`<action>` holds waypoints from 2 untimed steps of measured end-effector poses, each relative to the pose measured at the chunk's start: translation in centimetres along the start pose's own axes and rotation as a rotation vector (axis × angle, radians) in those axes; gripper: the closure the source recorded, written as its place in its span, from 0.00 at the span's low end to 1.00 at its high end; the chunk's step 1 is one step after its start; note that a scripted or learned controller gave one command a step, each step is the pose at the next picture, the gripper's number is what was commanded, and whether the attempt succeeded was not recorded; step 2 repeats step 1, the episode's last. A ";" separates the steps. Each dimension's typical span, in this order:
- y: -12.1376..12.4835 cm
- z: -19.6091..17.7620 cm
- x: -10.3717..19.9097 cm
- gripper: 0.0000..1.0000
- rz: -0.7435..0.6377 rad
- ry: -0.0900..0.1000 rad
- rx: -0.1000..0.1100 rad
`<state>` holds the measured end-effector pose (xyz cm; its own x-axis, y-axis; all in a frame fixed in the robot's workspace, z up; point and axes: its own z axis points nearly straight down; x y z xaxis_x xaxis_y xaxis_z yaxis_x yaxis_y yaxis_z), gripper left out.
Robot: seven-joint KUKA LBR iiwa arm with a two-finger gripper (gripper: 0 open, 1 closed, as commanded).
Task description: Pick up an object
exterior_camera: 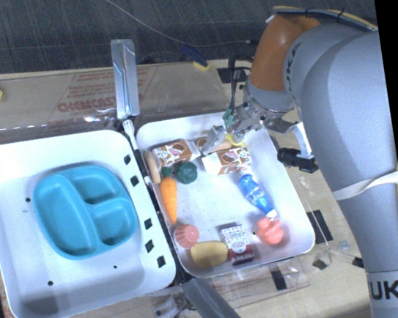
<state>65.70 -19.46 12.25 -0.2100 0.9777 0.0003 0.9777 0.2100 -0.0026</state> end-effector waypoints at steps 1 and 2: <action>-4.4 2.8 0.3 0.00 -0.122 -0.002 -0.006; -4.4 2.8 0.3 0.00 -0.122 -0.002 -0.006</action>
